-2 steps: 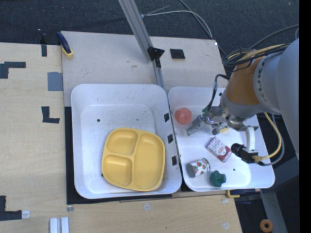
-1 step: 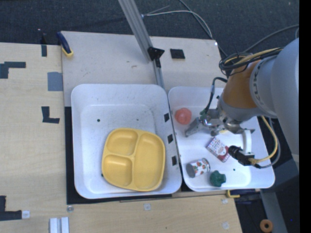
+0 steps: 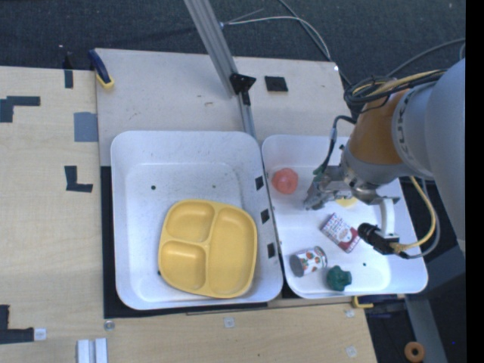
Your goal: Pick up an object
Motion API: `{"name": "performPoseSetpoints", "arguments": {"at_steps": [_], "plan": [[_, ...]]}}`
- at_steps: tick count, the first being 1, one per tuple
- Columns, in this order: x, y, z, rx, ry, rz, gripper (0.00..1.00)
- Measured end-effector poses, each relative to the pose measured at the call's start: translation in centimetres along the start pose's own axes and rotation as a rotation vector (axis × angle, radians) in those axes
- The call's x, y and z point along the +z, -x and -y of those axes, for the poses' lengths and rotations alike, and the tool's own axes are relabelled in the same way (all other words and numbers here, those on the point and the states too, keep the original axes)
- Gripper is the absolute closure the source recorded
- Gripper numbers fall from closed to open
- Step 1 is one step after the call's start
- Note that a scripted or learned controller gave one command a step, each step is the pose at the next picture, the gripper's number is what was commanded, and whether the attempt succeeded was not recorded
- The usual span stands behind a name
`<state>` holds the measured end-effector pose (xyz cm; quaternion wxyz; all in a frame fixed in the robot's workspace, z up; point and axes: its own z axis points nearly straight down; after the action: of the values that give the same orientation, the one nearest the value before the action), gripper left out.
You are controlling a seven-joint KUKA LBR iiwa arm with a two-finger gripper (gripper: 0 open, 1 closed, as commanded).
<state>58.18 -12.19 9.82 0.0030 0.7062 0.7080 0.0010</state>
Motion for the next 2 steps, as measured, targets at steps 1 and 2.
{"name": "performPoseSetpoints", "arguments": {"at_steps": [1,2], "plan": [[-6.3,0.3,0.0,0.001,-0.001,-0.002,1.0],[-12.6,-0.1,0.1,0.0,0.0,-0.002,1.0]]}}
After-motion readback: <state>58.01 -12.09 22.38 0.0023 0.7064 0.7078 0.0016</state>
